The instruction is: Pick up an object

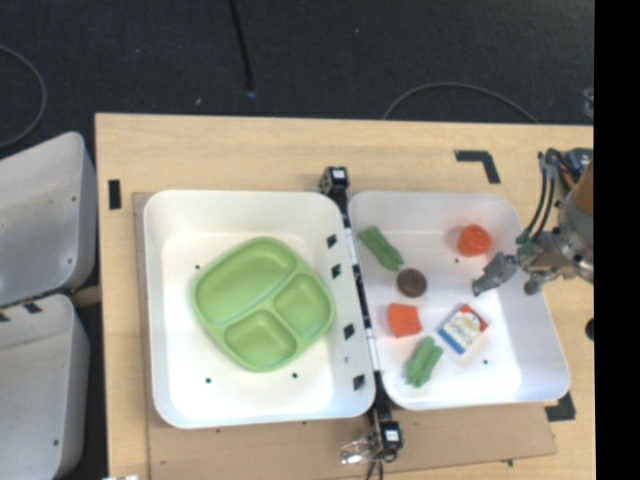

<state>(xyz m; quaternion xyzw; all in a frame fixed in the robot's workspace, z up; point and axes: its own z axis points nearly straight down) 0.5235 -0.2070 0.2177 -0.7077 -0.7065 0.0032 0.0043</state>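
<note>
The left bin (160,388) contains one green divided plate (262,303), lying flat near its centre. The plate is broad and shallow; it is judged a poor candidate for a two-finger pinch except at its rim.

The right bin (530,388) holds the graspable items. From its left wall:

- Upper green piece (381,247), at 11 o'clock from the bin centre. Elongated, lying on a diagonal; likely light and rigid. Grip across the narrow width.
- Orange-red block (403,319), at 8 o'clock. Compact, flat-sided; judged the most secure hold.
- Brown round piece (411,283), just above the block. Small and possibly prone to rolling.
- Lower green piece (424,361), at 6 o'clock, near the front wall.
- Small printed box (463,329), at 5 o'clock. Probably light card; may crush or slide under a hard squeeze.
- Red round piece (474,239), at 1 o'clock, close to the rear wall.

The gripper (510,273) hovers at 3 o'clock, near the bin's right wall, fingers spread, nothing between them. The printed box and red round piece lie nearest to it.

Clearance: the bin's right half offers open floor for descent. The block, brown piece and lower green piece sit close together, so fingers lowered there risk nudging a neighbour. Items near walls leave little room for one finger.
</note>
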